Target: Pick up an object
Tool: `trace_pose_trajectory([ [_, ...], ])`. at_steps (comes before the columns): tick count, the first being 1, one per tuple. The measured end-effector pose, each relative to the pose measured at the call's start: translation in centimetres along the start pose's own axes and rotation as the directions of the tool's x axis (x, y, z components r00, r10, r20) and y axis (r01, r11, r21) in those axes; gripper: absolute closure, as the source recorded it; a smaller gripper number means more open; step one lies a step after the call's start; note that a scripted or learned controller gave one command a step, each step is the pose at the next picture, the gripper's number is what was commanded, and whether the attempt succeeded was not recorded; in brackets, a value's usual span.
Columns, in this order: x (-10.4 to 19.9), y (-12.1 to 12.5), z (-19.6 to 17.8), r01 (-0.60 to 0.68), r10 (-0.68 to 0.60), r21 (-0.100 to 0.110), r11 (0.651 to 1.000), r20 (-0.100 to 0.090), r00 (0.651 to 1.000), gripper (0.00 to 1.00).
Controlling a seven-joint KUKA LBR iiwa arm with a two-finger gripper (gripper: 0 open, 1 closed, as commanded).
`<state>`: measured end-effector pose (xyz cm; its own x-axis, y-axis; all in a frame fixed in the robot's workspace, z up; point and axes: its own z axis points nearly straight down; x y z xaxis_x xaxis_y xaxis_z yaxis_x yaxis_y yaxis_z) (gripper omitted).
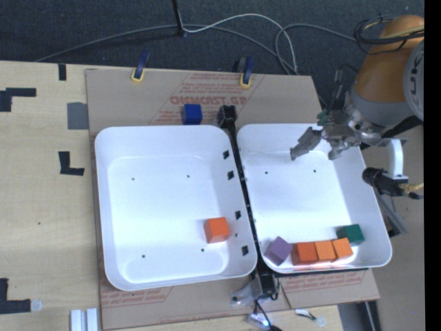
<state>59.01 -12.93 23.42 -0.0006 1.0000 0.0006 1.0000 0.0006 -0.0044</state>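
My gripper (318, 147) hangs over the back of the right bin (303, 185), its two grey fingers spread apart with nothing between them. Along that bin's front wall lie a purple block (278, 249), two orange blocks (304, 253) (324, 251), a lighter orange block (342, 247) and a green block (352, 234). A lone orange cube (217, 229) rests in the left bin (138, 185), near its front right corner.
A blue cube (192, 113) sits on the cardboard behind the left bin. Black clips join the bins along the middle divider (238, 192). Clamps (140, 69) hold the cardboard's back edge. Cables trail across the dark floor behind.
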Motion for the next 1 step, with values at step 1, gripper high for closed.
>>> trace_pose_trajectory([
  [1,0.72,0.48,4.73,0.0,0.0,0.0,1.0,0.0,1.0,0.0],
])
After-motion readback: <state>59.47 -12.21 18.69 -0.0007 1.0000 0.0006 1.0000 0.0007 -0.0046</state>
